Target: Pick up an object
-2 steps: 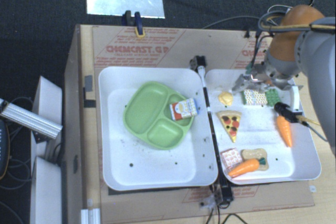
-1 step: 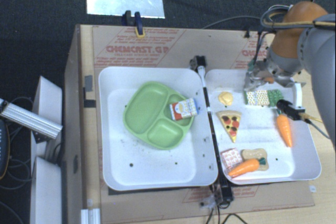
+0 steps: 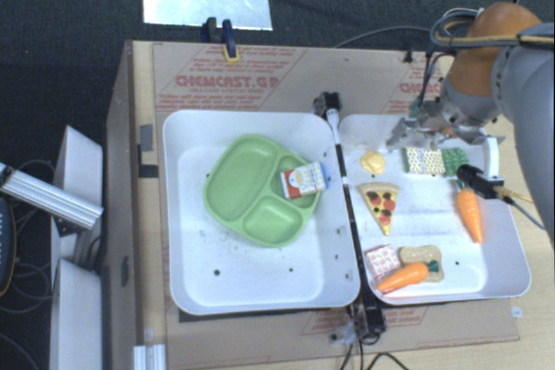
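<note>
The gripper (image 3: 422, 127) is positioned over the green-patterned block (image 3: 434, 160) at the right bin's (image 3: 512, 269) far edge; descent is required, jaw state indeterminable.

Counts, per kind:

- White bins: 2, the left bin (image 3: 186, 212) and the right bin (image 3: 507, 260), side by side.
- Green divided plate (image 3: 247, 186): 1, in left bin.
- Small red/white carton (image 3: 303, 181): 1, lying on the plate's right side.
- Toy carrots: 2, both in right bin; far carrot (image 3: 470, 215) at right, near carrot (image 3: 403, 276) at near edge.
- Pizza slice (image 3: 381, 204): 1, right bin.
- Small yellow piece (image 3: 373, 162): 1, right bin, far left.
- Green/white patterned packet (image 3: 432, 160): 1, right bin, far side.
- Pink/white wrapped item (image 3: 381, 258): 1, near left of right bin.
- Tan toast-like piece (image 3: 422, 256): 1, under near carrot.
</note>
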`<action>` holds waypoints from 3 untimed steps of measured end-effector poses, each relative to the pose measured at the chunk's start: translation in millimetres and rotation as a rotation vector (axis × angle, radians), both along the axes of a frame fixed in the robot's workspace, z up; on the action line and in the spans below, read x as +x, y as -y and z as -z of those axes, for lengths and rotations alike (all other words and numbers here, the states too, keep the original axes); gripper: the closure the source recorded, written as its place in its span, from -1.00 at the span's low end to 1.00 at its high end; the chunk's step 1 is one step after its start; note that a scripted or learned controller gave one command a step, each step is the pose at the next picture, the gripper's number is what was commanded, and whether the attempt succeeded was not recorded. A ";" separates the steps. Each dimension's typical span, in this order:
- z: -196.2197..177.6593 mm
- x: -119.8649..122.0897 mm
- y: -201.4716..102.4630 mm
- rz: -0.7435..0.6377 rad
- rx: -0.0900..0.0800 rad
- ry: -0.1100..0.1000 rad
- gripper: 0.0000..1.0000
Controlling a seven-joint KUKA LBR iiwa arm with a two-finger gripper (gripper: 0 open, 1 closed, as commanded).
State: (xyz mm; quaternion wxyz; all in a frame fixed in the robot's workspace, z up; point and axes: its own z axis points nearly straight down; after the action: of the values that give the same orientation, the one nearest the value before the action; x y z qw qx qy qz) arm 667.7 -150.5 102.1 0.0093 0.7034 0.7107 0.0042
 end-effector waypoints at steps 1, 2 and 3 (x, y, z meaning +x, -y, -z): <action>11.8 4.6 -31.1 0.005 0.002 -0.005 -1.00; 17.2 -119.4 -43.1 0.009 0.007 -0.016 -1.00; 18.1 -177.9 -36.7 0.010 0.007 -0.018 -1.00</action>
State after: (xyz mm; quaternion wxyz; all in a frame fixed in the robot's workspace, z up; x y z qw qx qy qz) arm 489.8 -113.8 84.0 0.0002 0.7070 0.7072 0.0002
